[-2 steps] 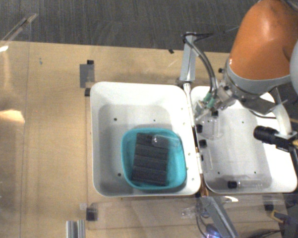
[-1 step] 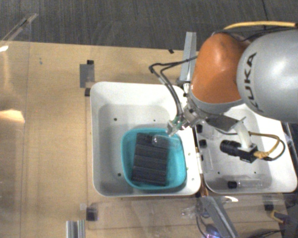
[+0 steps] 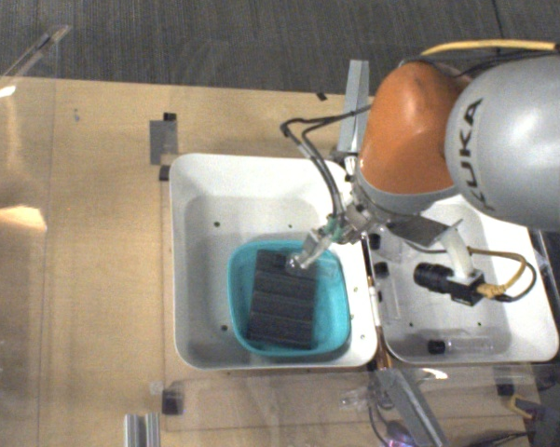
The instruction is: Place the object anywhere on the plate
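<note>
The fingers are touching the dark ribbed block's upper right corner; we cannot tell whether they are apart or together. We are seeing the block lying flat on the teal plate, inside the left bin. Bare plate is showing along the block's right and left sides. The grey arm is overhanging the right bin.

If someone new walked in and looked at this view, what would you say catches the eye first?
The big grey arm with its orange band dominates the upper right, reaching down over the seam between the two bins. Next comes the turquoise plate in the left bin, with a dark ribbed block lying on it. The gripper sits at the block's upper right corner.
</note>
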Available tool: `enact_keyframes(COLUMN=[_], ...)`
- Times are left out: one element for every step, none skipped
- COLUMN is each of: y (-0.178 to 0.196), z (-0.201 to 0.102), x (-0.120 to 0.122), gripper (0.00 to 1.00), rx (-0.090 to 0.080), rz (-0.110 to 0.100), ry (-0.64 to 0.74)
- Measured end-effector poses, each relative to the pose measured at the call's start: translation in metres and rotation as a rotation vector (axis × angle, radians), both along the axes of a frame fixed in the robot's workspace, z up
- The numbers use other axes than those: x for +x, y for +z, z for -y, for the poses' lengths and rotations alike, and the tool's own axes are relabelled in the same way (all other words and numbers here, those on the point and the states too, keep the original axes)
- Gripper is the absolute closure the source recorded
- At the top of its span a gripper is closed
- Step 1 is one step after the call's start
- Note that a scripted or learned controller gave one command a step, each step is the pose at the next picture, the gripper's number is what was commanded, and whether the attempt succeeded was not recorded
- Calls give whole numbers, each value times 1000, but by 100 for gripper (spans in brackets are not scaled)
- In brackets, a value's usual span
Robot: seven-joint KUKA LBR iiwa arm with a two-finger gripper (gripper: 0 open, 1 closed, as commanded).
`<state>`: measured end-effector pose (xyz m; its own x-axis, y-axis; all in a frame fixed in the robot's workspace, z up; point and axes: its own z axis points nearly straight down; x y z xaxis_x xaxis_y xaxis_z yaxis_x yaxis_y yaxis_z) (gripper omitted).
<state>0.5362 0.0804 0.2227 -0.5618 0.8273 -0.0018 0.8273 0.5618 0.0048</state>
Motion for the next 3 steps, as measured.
enact_keyframes(y=[68,174,205], z=[85,218,286], x=[0,-9,-47], gripper=[0,0,0], rx=[-1,-7,-10], rz=[7,11,10], ry=[1,221,236])
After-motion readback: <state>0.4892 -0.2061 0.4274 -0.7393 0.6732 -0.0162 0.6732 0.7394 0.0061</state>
